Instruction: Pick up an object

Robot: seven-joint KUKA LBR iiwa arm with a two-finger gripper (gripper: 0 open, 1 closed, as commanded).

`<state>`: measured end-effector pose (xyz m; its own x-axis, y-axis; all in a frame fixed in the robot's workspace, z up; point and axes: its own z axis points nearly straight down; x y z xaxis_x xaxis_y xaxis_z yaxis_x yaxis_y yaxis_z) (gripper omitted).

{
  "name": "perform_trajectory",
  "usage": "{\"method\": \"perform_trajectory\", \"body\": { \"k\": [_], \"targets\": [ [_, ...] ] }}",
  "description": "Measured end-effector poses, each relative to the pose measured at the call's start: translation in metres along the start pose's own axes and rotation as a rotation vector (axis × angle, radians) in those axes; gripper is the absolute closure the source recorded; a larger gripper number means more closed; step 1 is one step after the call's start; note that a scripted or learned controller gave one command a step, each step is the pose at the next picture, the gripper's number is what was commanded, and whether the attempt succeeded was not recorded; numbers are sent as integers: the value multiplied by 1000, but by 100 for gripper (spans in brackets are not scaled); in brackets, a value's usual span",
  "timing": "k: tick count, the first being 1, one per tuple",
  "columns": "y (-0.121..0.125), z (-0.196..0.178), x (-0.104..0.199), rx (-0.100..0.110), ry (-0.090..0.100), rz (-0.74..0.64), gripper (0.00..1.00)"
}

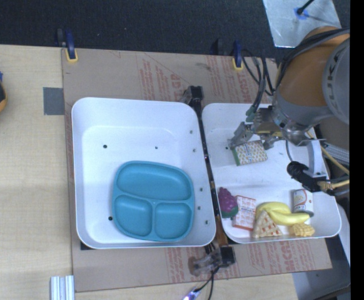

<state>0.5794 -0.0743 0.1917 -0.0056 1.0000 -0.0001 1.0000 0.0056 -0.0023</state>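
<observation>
My gripper [254, 141] hangs over the back of the right bin [214, 130], under the grey arm with its orange band. Its fingers [240, 134] stand apart, open, one on each side of a small green-and-white patterned packet [251, 153]. The packet sits tilted just below the fingertips, and I cannot tell whether it rests on the bin floor or is lifted. At the front of the same bin lie a purple grape bunch [227, 200], a red-and-white card [246, 210], a banana [281, 211], a waffle wedge [266, 225], a corn cob [303, 230] and a small can [301, 200].
The left bin [82, 124] holds a blue divided plate [154, 200]. A black handle-like part [302, 176] juts over the right bin's right side. Cables run along the bin's back edge, and clamps sit between the bins at back and front.
</observation>
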Motion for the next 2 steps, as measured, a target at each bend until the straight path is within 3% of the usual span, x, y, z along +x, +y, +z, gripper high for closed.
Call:
{"method": "perform_trajectory", "body": {
  "k": [1,2],
  "targets": [
    [5,-23,37,0,0,1,100],
    [-2,-38,102,1,0,1,100]
  ]
}}
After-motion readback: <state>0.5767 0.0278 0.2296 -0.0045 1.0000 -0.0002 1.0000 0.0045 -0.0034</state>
